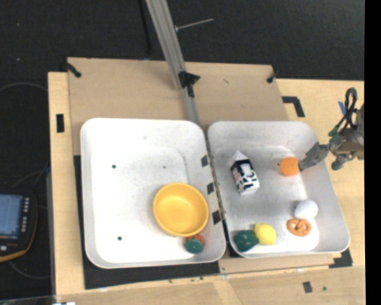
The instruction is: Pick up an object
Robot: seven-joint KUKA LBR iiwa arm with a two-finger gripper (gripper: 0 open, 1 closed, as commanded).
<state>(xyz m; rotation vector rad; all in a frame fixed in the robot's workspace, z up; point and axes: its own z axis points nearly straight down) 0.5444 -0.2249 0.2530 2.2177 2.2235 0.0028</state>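
Front edge of the worktop (pixel 146 284) first: along the near wall of the right bin (pixel 273 132) sit a dark green lump (pixel 245 239), a yellow piece (pixel 265 234) touching it, an orange pretzel-like ring (pixel 299 227), and a white egg shape (pixel 305 209) just behind the ring. Left bin (pixel 114 145) holds a yellow bowl (pixel 181 209) toward its near right corner, with a small green-and-red item (pixel 194 244) tucked right in front of it, against the rim. Mid right bin: a small black-and-white carton (pixel 244 175), tilted, well apart from the rest. Nearest candidate to the hand (pixel 327 156) is an orange ball (pixel 289 166) by the far right side of that bin. Hand sits over the right bin's right rim, one finger (pixel 314 155) reaching toward the ball, tip just beside it, maybe touching, can't resolve. Ball is not between the fingers; it lies to the camera-left of them. Hand looks spread apart, nothing in it. Handheld pendant (pixel 6 224) lies off the worktop at far left.
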